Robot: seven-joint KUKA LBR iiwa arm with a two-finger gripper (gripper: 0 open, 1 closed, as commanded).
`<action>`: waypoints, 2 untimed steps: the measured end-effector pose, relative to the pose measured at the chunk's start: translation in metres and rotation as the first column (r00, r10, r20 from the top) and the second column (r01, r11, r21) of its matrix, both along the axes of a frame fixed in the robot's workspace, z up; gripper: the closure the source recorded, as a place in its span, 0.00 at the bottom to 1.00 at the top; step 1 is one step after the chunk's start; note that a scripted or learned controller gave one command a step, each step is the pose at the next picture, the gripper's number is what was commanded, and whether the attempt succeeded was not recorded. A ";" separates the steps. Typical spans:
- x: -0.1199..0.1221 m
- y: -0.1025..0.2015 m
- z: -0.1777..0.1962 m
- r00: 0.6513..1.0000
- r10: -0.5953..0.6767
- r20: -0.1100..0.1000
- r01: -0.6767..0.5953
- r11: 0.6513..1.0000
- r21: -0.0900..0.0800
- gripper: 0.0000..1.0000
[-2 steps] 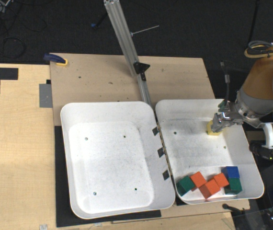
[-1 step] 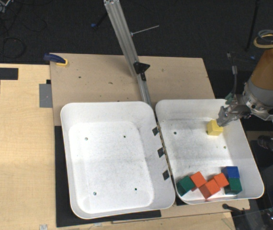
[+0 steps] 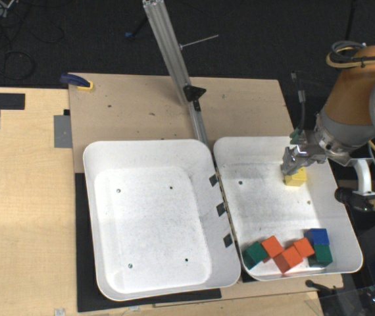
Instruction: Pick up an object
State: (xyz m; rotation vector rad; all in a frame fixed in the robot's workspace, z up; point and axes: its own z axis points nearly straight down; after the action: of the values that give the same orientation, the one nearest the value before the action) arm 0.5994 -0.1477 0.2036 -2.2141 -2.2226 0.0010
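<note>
Yellow block [image 3: 296,178] directly under the claw [image 3: 293,162], touching or nearly touching its tips.

Claw hangs over the upper part of the right bin [image 3: 266,203]; from this slant I cannot tell how its jaws stand or whether they hold the block. Block is small, pale yellow, boxy, lying just below and slightly right of the tips. Other blocks [image 3: 291,251] lie clustered well apart, toward the bin's near edge.
</note>
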 end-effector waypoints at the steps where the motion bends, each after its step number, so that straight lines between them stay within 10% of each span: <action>1: 0.000 0.055 0.012 1.000 0.001 0.000 -0.001 1.000 0.001 1.00; 2: 0.013 0.114 0.019 1.000 0.002 0.002 -0.002 1.000 0.000 1.00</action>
State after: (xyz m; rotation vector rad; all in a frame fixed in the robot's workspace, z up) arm 0.6120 -0.0336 0.2229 -2.2130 -2.2255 -0.0014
